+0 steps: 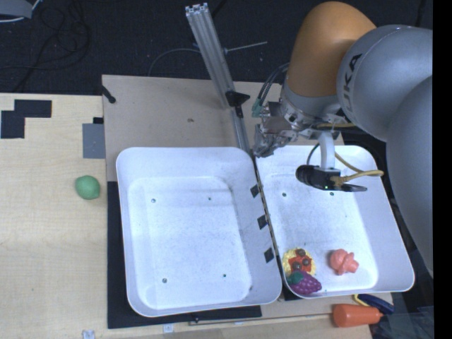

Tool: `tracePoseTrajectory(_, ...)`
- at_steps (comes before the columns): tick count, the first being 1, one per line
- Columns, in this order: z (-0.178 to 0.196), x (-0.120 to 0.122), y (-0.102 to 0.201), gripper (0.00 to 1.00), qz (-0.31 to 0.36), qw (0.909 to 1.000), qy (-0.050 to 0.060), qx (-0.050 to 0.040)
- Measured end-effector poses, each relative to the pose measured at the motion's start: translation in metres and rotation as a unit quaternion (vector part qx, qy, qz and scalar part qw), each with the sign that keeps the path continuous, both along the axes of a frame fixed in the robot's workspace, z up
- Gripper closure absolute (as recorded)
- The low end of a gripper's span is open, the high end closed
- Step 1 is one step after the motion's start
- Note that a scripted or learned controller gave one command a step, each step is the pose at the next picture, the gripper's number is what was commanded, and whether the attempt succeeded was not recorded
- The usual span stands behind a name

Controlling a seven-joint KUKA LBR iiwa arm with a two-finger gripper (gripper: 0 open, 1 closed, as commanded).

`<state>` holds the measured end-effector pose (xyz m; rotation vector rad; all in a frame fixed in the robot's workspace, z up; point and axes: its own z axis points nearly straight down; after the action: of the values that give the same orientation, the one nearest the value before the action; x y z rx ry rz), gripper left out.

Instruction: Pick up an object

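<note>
The big grey arm point(381, 69) leans in from the right, its orange band up top. Below it sit the two white bins: the left bin point(134, 168) and the right bin point(367, 274). The gripper point(268, 143) hangs over the right bin's far left corner — I can't tell how its fingers stand. At that bin's near edge lie a yellow-and-purple toy point(300, 268) and a pink toy point(342, 260), close together. A small green ball point(87, 187) rests on the bench, left of the bins.

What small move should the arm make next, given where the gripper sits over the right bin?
Probably carry the gripper toward the near end of the right bin, then descend: it sits at the far corner, while the pink toy and fruit-coloured toy lie near the front rim.
</note>
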<state>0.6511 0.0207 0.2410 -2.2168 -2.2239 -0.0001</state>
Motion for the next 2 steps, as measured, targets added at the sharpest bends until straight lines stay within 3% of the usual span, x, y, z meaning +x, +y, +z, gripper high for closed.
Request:
tracePoseTrajectory(1, -0.017, 0.007, 0.051, 1.00, 0.000, 1.0000, 0.000, -0.0002)
tracePoseTrajectory(2, -0.006, 0.016, 0.067, 1.00, -0.002, 1.0000, -0.001, -0.0004)
